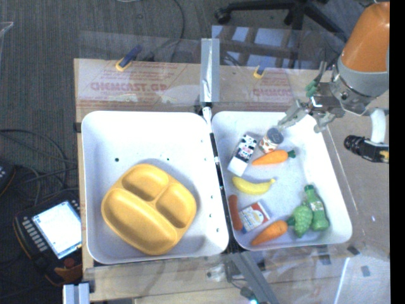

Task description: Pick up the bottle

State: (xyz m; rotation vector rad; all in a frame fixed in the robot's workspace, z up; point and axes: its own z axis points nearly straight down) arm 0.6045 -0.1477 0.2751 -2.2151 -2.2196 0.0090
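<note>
The left bin (101, 138) holds a yellow sectioned tray (150, 208). The right bin (329, 163) holds the rest. From its centre, the green bottle (316, 206) lies at four o'clock, just beside a green bumpy toy (302, 218). A carrot (271, 158) lies at twelve o'clock, another carrot (269, 232) at six, a banana (252, 184) at the centre, a small carton (244, 154) at eleven. The gripper (297, 116) hangs at one o'clock, well apart from the bottle, fingers spread, gripping nothing.
</note>
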